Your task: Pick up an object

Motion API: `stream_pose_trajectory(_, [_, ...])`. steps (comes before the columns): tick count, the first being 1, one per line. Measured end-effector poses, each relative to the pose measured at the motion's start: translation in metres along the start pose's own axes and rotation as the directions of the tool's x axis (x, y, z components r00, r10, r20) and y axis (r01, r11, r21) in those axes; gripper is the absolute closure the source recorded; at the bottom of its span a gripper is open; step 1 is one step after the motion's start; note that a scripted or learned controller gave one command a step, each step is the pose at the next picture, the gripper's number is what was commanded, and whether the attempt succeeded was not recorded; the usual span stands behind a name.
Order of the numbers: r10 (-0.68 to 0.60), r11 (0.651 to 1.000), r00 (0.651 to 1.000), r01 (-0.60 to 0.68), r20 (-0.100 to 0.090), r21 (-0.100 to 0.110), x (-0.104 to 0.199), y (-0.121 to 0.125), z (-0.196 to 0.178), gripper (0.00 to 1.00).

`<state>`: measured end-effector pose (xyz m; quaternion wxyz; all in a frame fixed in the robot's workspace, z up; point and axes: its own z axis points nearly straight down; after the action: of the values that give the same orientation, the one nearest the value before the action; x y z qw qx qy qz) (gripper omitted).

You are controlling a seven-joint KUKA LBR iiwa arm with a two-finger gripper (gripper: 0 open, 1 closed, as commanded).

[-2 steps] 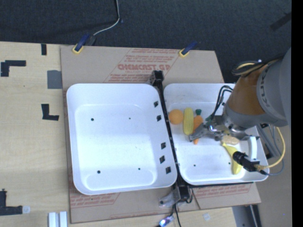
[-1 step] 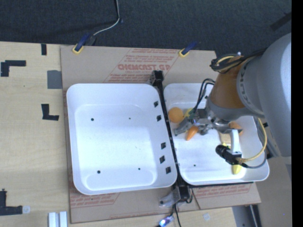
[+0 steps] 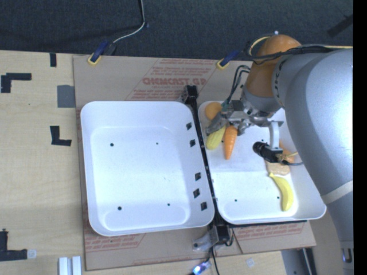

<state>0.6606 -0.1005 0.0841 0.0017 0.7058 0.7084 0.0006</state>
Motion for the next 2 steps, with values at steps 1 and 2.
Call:
stream_pose_trajectory(1, [0.008, 1.000, 1.000, -0.008, 0.001, 0.006, -0.051, -0.040, -0.021, 0.00])
stream_pose_trajectory(2, [0.005, 1.000, 1.000, -0.005, 0.006, -0.011, -0.085, -0.058, -0.202, 0.00])
